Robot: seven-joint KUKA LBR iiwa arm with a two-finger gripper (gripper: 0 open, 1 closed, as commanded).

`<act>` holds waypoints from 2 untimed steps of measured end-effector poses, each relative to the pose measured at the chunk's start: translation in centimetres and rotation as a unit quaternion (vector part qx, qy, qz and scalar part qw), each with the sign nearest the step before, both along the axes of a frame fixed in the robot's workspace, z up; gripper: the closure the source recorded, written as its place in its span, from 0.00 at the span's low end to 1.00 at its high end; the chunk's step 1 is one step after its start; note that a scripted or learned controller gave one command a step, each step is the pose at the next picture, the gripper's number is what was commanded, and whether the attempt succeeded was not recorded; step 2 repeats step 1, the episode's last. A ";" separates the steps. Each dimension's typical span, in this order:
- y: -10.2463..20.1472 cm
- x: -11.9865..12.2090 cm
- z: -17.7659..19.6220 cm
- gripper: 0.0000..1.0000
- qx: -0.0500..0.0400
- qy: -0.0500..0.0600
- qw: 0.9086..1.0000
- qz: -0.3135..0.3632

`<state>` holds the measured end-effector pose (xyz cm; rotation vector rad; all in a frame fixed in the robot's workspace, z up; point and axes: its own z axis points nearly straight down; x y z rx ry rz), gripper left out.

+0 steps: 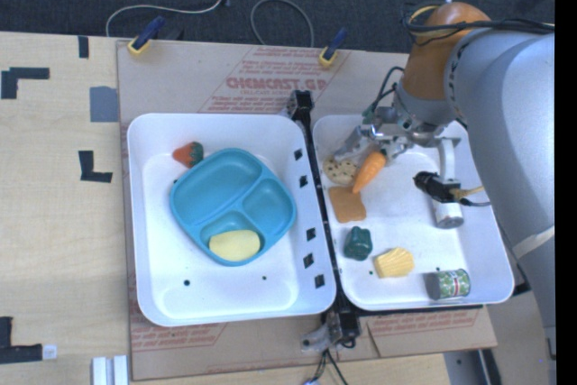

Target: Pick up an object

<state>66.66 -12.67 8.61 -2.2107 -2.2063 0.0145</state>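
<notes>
two bins [144, 221] before me: my pincer [377, 142] hovers at the carrot [368, 171], approach step; whether it's clenched i cannot tell. next, descend squarely, then close.

Both bins [144, 221] are white. The divided tray [230, 194] is light blue and bears a pale yellow piece [234, 244]. The carrot [368, 170] is orange, the cookie [340, 169] tan with dark specks, the pepper [358, 242] dark green, the corn [394, 262] yellow. The arm [505, 104] is grey with an orange band [442, 41].
</notes>
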 end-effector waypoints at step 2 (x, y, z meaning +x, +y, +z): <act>0.0 0.0 1.2 1.00 -0.001 -0.002 1.000 0.000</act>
